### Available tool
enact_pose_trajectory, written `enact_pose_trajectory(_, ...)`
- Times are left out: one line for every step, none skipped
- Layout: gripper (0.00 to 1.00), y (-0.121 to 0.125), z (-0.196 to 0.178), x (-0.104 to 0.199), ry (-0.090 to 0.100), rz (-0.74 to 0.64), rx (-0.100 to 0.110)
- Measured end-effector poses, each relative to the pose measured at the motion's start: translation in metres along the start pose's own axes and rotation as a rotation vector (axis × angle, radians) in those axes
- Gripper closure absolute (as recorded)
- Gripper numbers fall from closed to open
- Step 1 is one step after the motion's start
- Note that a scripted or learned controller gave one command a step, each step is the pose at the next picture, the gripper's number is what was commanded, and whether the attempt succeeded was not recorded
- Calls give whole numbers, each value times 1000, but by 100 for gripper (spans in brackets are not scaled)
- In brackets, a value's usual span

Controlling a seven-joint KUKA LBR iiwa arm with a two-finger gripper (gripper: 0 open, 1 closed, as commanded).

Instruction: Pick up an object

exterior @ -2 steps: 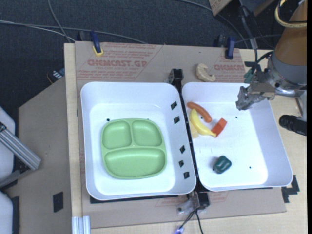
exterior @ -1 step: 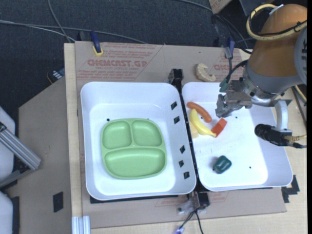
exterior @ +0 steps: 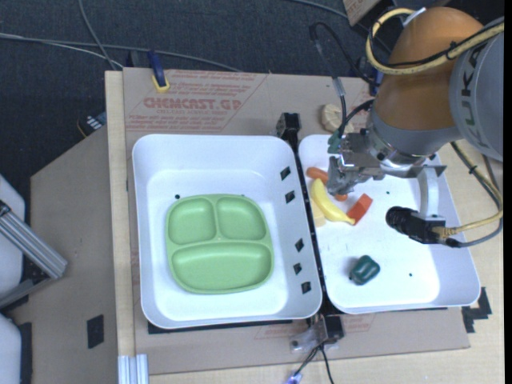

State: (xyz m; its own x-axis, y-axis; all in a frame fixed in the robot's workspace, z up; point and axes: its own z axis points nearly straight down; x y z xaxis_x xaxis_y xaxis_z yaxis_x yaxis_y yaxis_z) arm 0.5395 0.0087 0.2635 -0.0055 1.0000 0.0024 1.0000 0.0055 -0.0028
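Observation:
My gripper (exterior: 342, 187) hangs low over the left part of the right bin (exterior: 456, 290), right above a yellow banana (exterior: 327, 206). An orange piece (exterior: 360, 207) lies just right of the banana's lower end, and another orange bit (exterior: 317, 173) peeks out at the gripper's upper left. A dark green object (exterior: 365, 270) rests nearer the bin's front. The wrist hides what lies directly beneath the gripper.
The left bin (exterior: 152, 174) holds a light green divided plate (exterior: 219, 243). A black cable connector (exterior: 412, 223) hangs over the right bin to the gripper's right. The arm's grey and orange body covers the bin's far right corner. A small round tan object (exterior: 332, 117) sits behind the bins.

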Motion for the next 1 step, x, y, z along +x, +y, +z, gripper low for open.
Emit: enact_pose_trajectory(100,-6,11,62,0,0,1)
